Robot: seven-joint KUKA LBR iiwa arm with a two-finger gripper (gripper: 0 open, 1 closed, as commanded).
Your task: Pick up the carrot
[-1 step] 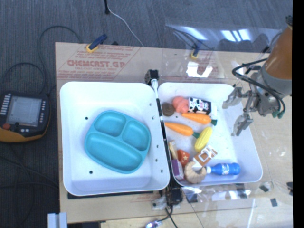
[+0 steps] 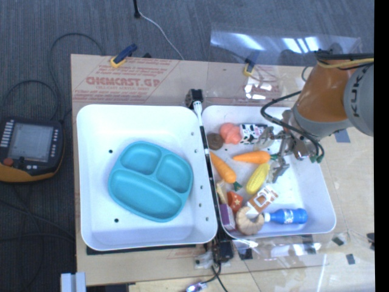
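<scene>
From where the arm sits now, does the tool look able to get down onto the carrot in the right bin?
Probably yes. The carrot lies on top with nothing over it, and the tool is just to its right. The corn cob crowds its lower side, which may hinder a clean grasp.

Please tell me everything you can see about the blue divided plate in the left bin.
The blue divided plate is a light blue tray with rounded corners and what looks like smooth plastic. Raised ridges split it into three compartments: one long one along the lower left side and two smaller ones toward the upper right. It lies flat, turned at a slant to the bin's walls, near the middle of the left white bin. Nothing lies in it, and it touches only the bin floor.
</scene>
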